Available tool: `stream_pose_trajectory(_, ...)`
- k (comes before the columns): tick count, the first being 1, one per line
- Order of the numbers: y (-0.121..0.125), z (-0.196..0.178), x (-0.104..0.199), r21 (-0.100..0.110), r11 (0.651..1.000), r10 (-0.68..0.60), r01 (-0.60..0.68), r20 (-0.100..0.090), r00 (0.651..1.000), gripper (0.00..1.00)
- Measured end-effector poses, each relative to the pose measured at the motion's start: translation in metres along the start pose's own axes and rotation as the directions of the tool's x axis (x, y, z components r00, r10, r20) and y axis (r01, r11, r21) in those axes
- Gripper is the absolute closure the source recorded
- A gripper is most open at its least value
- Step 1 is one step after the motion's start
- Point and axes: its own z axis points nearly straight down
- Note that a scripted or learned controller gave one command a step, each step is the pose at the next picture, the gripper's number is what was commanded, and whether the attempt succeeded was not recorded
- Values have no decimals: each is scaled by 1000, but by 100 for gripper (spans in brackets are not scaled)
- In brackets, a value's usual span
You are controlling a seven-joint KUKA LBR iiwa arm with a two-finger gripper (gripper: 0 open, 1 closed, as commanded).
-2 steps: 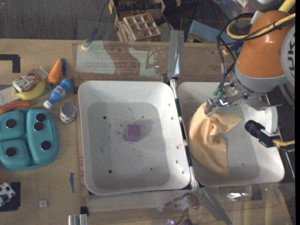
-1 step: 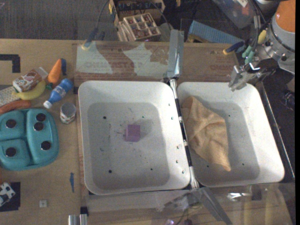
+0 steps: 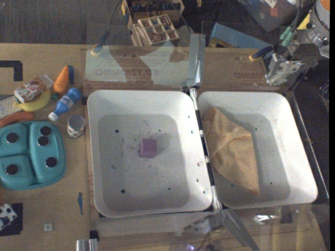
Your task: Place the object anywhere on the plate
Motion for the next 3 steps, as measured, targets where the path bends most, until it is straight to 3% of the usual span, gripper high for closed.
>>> stream_pose_trajectory(1, 47, 0, -82, 1, 997, 74, -74, 1, 997, 100)
stream_pose_trajectory(2, 85, 0, -124, -1, 1000, -19, 19, 2, 1000, 100)
stream_pose_trajectory(3, 87, 0, -177, 0, 1000, 19, -19, 2, 1000, 100)
